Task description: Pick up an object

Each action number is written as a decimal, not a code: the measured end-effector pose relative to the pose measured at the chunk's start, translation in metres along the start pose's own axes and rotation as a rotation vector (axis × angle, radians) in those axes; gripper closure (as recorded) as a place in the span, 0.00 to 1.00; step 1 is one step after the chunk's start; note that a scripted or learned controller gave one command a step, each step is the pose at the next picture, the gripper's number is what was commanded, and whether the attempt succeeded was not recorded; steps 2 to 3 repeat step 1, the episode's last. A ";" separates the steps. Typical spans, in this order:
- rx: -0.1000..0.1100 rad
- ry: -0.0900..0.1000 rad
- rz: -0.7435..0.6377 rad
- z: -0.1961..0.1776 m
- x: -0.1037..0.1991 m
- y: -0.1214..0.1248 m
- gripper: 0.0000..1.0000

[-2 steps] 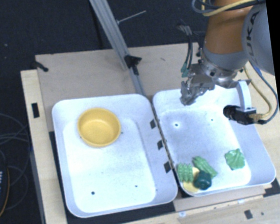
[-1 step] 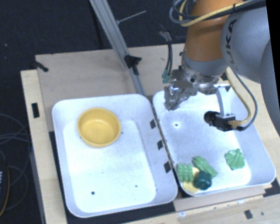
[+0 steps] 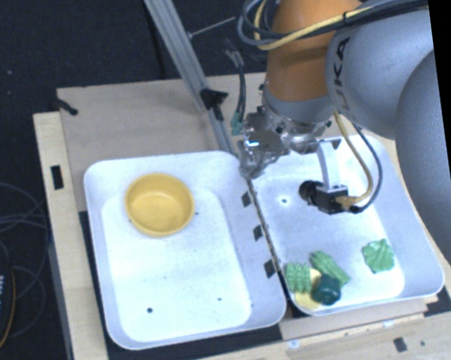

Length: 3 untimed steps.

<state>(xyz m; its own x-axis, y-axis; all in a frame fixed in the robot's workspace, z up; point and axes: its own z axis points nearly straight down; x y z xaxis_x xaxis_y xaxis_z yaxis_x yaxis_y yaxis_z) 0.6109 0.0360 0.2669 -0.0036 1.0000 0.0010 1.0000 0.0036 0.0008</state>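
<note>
- Gripper (image 3: 253, 153): hangs over the 11 o'clock corner of the right shallow white bin (image 3: 303, 235). Opening cannot be told from this angle, and nothing is seen held.
- Same bin, 6 o'clock edge: two knobbly green plastic pieces (image 3: 298, 275) (image 3: 330, 263) side by side, touching a dark teal round lump (image 3: 327, 291).
- 5 o'clock corner: a third green knobbly piece (image 3: 378, 255), apart from the cluster.
- Left shallow white bin (image 3: 181, 280): round yellow bowl (image 3: 159, 204), upright, at 11 o'clock.
- Both bins rest on the pale tabletop (image 3: 118, 115).
</note>
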 end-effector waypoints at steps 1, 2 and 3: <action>0.001 0.000 0.000 -0.001 0.053 0.003 1.00; 0.001 0.000 0.000 -0.001 0.053 0.003 1.00; 0.001 0.000 0.000 -0.001 0.053 0.003 1.00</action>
